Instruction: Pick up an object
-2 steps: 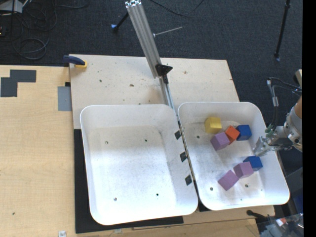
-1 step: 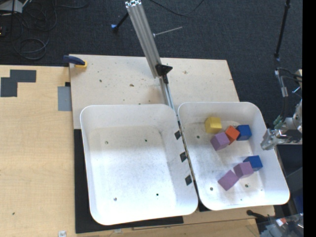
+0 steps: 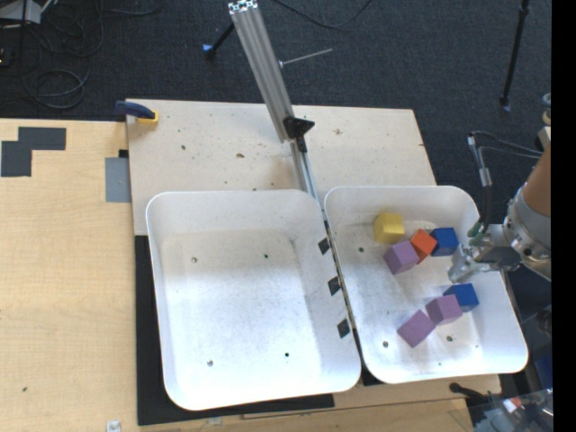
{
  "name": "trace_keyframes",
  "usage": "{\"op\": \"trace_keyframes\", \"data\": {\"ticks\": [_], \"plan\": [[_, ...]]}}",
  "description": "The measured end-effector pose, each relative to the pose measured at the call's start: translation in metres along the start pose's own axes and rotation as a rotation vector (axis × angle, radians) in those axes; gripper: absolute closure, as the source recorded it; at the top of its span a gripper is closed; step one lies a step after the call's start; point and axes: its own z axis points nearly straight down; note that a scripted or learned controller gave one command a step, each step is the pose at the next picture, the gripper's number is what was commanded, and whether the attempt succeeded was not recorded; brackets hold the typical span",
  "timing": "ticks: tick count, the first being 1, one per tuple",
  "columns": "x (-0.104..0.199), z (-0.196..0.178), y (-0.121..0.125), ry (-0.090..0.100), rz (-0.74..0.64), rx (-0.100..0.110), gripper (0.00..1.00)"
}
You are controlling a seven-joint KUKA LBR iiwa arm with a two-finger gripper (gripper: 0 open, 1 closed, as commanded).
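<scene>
Camera view from above, at a slant: two shallow white bins are seen side by side on a wooden bench. Nearest in the right bin a purple block is found, with a second purple block and a blue block touching in a row running up to the right. Just beyond them the gripper is held over the bin's right side — whether it is open or closed cannot be told, and nothing is seen gripped. Farther in, a third purple block, an orange block and another blue block are clustered, with a yellow block farthest. The left bin is set alongside.
</scene>
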Motion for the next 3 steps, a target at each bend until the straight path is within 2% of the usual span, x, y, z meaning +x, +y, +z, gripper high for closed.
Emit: {"op": "trace_keyframes", "data": {"ticks": [2,3], "plan": [[0.101,-0.001,-0.006,-0.001,0.000,-0.001,1.00],[0.157,-0.001,0.004,-0.002,0.000,-0.001,1.00]]}}
